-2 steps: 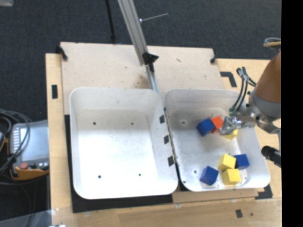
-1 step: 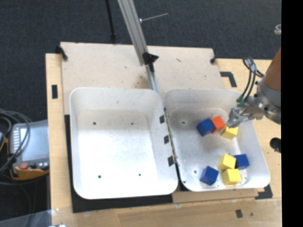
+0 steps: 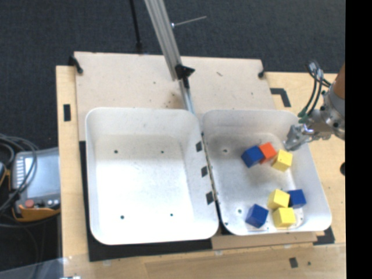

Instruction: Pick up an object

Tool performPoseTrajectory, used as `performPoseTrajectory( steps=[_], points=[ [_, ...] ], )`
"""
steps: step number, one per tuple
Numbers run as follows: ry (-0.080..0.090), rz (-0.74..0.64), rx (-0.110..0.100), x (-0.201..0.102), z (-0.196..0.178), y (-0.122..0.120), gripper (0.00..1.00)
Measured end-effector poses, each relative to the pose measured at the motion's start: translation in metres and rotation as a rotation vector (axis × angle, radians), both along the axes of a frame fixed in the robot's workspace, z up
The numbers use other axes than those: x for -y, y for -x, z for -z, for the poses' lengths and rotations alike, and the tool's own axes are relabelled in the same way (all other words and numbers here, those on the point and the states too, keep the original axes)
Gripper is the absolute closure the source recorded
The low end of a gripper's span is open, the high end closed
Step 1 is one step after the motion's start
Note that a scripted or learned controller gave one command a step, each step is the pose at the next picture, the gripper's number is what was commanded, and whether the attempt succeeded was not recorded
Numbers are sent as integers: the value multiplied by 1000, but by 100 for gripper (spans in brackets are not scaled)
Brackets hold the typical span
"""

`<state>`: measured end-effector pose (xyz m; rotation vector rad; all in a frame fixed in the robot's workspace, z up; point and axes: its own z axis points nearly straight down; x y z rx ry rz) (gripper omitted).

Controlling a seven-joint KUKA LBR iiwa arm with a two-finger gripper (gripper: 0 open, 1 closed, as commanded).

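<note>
The gripper (image 3: 294, 138) hangs over the far right part of the right bin (image 3: 232, 118), near its right rim, with nothing between its fingers; whether they stand apart or together I cannot tell from this slant.

All the blocks lie in that bin. Closest to the gripper is a yellow block (image 3: 282, 160), just beside it toward the near side. An orange block (image 3: 268, 151) touches a blue block (image 3: 251, 156) a little further toward the bin's middle. A second group sits in the near right corner: a yellow block (image 3: 278, 199) touching a blue one (image 3: 297, 197), another yellow block (image 3: 285, 217) just below them, and a blue block (image 3: 256, 215) slightly apart toward the left. The left bin (image 3: 145, 173) holds nothing to grasp.

The step in hand looks like the approach, with the pick not yet made. The lone yellow block near the right rim seems the soundest target, since it stands free of its neighbours. The fingers should straddle two flat faces squarely and come straight down, staying clear of the orange block and the bin wall.
</note>
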<state>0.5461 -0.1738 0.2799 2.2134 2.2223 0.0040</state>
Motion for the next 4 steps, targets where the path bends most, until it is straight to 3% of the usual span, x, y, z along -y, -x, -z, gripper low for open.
performPoseTrajectory(
  steps=[3,4],
  points=[
    [-3,-3,-5,-157,38,20,100],
    [-4,-5,-3,-211,29,29,100]
  ],
)
